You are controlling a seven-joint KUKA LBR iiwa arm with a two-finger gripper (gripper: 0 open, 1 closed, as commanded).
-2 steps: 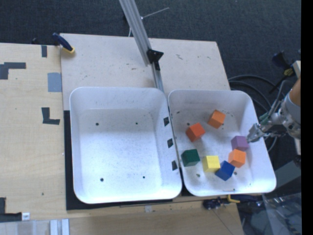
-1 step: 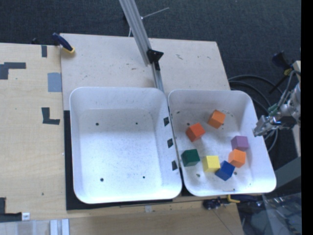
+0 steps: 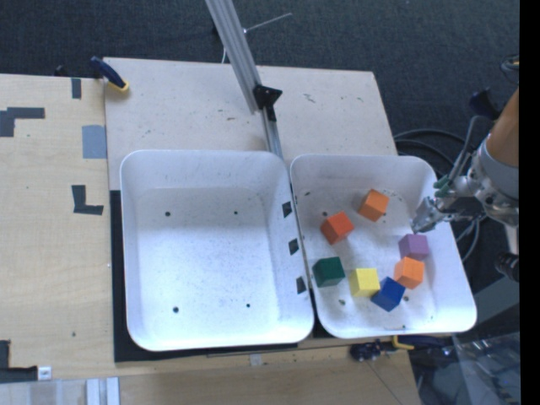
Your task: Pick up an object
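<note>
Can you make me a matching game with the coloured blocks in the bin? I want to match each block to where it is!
Blocks:
1. green block
2. purple block
3. blue block
4. yellow block

Places:
A. just below the gripper
B. between the green and blue blocks
C. closest to the bin's near edge
D. closest to the wall shared with the left bin

Pairs: 1-D, 2-A, 3-C, 4-B. All four lie in the right bin.
</note>
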